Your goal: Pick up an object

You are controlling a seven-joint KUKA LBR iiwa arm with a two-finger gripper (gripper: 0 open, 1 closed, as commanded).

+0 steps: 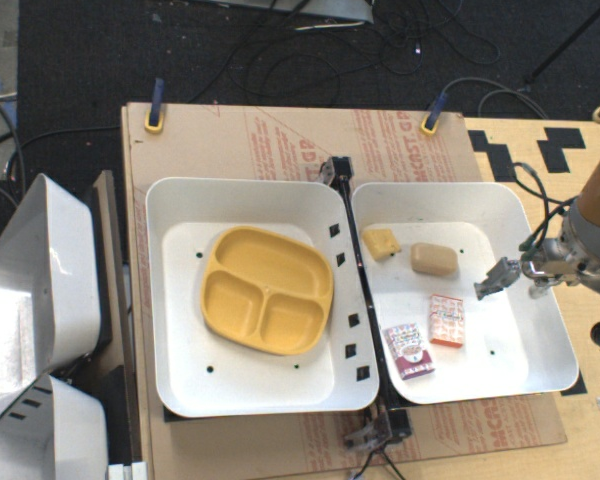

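1. My gripper (498, 278) hangs over the right side of the right bin (550, 353), and nothing sits between its fingers.
2. The things I could take all lie in that bin: a tan rounded block (434, 259) nearest me, a yellow wedge (381, 242) by the divider, a red-and-white packet (447, 320) and a purple-edged packet (409, 351) toward the front.
3. The tan block looks like the best target, I judge: it is thick enough to offer side faces, and it stands apart from the wedge and the packets.
4. To do this well I should centre over the block, turn my wrist so the fingers straddle its narrow width, and descend straight until the tips pass its sides.
5. The flat packets would be harder, I think; they lie low on the floor and fingers may slide over them.
6. How far apart my fingers stand I cannot tell; they read as a dark grey shape at this slant.
7. The left bin (170, 268) holds a yellow divided plate (265, 290), well apart from me.
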